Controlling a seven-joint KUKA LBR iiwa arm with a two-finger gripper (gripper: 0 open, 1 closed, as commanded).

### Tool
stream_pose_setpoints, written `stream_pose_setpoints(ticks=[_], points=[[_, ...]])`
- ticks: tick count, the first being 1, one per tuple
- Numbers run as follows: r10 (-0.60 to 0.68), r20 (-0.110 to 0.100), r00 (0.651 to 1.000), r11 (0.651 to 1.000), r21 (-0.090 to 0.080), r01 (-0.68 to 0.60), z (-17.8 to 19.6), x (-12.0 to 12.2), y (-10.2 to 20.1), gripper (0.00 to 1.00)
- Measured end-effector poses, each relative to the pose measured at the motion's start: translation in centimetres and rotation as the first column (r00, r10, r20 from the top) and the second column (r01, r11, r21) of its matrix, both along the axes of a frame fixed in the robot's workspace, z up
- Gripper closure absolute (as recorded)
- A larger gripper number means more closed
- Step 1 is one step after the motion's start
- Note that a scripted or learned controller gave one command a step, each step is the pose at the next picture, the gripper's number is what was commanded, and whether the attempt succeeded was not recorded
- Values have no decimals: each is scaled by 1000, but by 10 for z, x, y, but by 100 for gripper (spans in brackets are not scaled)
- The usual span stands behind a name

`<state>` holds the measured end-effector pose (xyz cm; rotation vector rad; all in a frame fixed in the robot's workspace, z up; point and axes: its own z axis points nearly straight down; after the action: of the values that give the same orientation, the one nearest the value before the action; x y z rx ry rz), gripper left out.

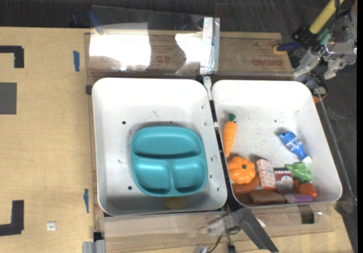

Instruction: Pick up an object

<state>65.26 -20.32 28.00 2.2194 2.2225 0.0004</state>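
Observation:
The right bin (266, 104) holds a cluster of toy food along its front edge. A carrot (228, 135) lies against the bin's left wall, with an orange pumpkin (241, 170) just below it. Beside the pumpkin are a red and white carton (265, 173), a second small box (283, 179), a green piece (300, 171), a brown piece (265, 196) and a red piece (308, 189). A blue packet (293, 144) lies apart, toward the right wall. My gripper (324, 60) hangs outside the bins, past the right bin's back right corner and well away from every object.
A teal divided plate (168, 160) sits in the left bin (113, 110). A clear plastic panel (153, 47) stands behind the bins on cardboard. A yellow cable (329, 11) runs along the arm at the top right. Wooden bench top with black marks lies to the left.

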Motion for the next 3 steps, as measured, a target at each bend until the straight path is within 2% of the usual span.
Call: stream_pose_setpoints(ticks=[1, 2, 3], points=[[-67, -9, 998, 998, 2, 67, -100, 13, 24, 0], [-88, 5, 996, 996, 0, 88, -184, -34, 6, 0], [-68, 2, 998, 998, 4, 68, -193, -86, 6, 0]])
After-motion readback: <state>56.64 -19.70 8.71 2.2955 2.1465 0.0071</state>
